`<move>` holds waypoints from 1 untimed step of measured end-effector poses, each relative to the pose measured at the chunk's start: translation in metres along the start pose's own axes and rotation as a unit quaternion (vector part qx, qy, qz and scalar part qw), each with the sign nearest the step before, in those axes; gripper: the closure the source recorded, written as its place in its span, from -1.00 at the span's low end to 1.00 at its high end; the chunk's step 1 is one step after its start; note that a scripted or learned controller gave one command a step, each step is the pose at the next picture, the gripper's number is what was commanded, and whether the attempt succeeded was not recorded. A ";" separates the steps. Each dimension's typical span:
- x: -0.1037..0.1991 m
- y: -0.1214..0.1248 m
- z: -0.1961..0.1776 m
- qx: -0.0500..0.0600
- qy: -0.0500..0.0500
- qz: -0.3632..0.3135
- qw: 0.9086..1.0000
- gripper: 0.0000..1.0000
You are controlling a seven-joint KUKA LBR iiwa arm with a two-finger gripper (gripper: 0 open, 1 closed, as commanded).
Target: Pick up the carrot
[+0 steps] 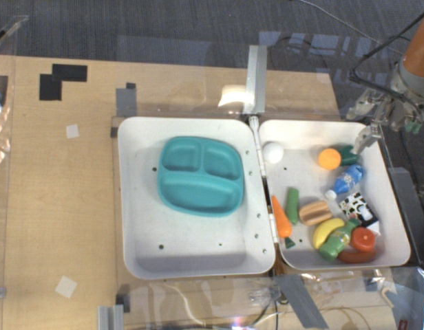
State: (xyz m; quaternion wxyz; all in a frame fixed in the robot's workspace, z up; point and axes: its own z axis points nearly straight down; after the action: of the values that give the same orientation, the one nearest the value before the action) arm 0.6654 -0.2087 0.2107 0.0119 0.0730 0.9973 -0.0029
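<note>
**Carrot lies against the bin wall, claw off to the right**

Grey carpet surrounds a light wooden table (pixel 60 205) that carries two shallow white bins side by side. From the overhead camera, the left bin (pixel 140 253) holds a teal divided plate (pixel 200 175). The right bin (pixel 394 246) holds the carrot (pixel 281 218), which lies lengthwise against the left wall, just beside a green cucumber (pixel 292 205). A white ball (pixel 272 152), an orange (pixel 329 158), a bottle (pixel 347 179), a bun (pixel 314 212), a banana (pixel 327 231) and a tomato (pixel 363 239) share that bin. The carrot looks like a light, stiff, smooth plastic toy; gripping across its thicker middle seems safest, though the wall crowds one side. The claw (pixel 367 137) hangs over the bin's upper right corner; whether it is apart or together cannot be told.
</note>
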 end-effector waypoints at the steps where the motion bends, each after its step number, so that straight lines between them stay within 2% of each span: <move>1: 0.014 0.037 0.027 -0.002 0.007 0.099 0.995 -1.00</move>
State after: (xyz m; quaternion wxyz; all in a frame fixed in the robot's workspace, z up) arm 0.6573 -0.1699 0.1836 0.0051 0.1715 0.9852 0.0007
